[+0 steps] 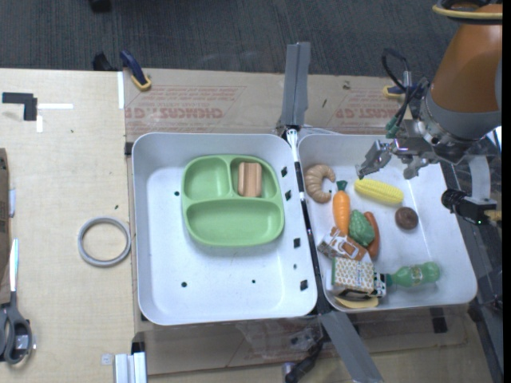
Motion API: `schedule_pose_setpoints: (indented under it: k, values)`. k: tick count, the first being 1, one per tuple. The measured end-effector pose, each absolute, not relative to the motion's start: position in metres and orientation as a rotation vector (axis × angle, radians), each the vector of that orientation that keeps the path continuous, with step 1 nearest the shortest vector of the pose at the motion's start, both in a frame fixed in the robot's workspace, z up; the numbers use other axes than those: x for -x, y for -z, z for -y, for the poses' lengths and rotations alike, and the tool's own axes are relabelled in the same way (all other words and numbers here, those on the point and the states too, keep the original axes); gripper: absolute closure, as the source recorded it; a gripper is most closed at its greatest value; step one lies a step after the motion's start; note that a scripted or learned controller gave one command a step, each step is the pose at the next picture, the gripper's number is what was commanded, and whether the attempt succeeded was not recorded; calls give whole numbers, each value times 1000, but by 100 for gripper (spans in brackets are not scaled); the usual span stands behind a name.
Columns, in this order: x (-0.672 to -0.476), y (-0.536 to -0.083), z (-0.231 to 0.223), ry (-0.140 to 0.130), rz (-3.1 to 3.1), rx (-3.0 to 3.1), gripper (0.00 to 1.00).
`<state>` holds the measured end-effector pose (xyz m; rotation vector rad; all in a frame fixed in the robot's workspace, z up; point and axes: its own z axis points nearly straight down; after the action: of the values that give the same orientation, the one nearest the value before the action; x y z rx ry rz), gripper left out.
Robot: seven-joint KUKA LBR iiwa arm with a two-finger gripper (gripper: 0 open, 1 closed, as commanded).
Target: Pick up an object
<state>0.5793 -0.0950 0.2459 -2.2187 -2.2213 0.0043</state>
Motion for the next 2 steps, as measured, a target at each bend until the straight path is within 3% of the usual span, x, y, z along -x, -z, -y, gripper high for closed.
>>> schedule_pose_setpoints:
  k: [1, 2]
  values:
    - [-558, -191, 44, -3, 2459, 1953, 0]
    - [-586, -139, 110, -4, 2473, 1934, 0]
